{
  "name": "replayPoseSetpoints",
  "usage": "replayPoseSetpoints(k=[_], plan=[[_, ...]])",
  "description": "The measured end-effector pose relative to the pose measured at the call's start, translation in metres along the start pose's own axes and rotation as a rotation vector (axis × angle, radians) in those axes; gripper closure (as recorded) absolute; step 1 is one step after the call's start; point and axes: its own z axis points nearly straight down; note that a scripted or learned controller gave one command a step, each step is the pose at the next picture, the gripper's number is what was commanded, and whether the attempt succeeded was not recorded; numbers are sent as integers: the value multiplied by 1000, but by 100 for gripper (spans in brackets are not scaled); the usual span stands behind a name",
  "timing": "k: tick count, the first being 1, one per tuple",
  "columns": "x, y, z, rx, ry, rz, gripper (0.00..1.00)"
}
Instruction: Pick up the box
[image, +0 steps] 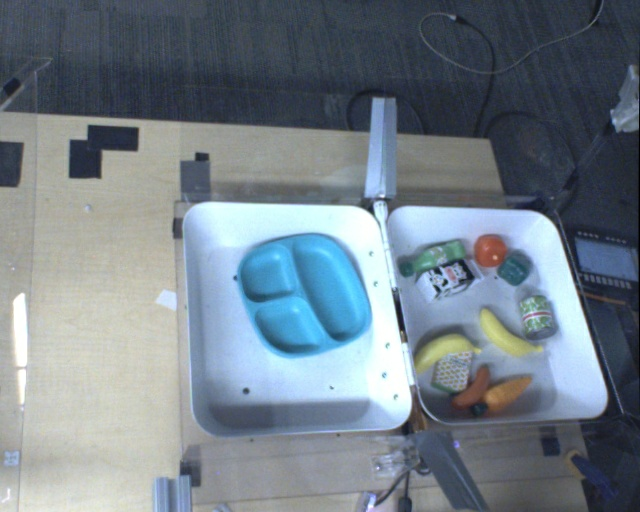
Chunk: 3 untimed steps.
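Note:
Two box-like items lie in the right bin (575, 300). A small white carton with dark and red print (446, 279) lies near the bin's upper left, touching a green packet (430, 257) just above it. A small box with a yellow-green checkered face (452, 373) sits near the bin's lower left, wedged between a yellow fruit (442, 350) above and a red-orange sausage shape (472, 388) below.
The right bin also holds an orange ball (489, 250), a teal cup (514, 268), a green can (537, 316), a banana (508, 335) and a carrot (508, 391). In the left bin (215, 380) rests a blue divided plate (303, 293).

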Motion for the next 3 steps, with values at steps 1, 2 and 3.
replayPoseSetpoints(k=[1,2,3], plan=[[3,2,-11,-4,-2,-11,100],[6,4,-22,-9,-5,-21,100],[98,6,33,14,8,-61,100]])
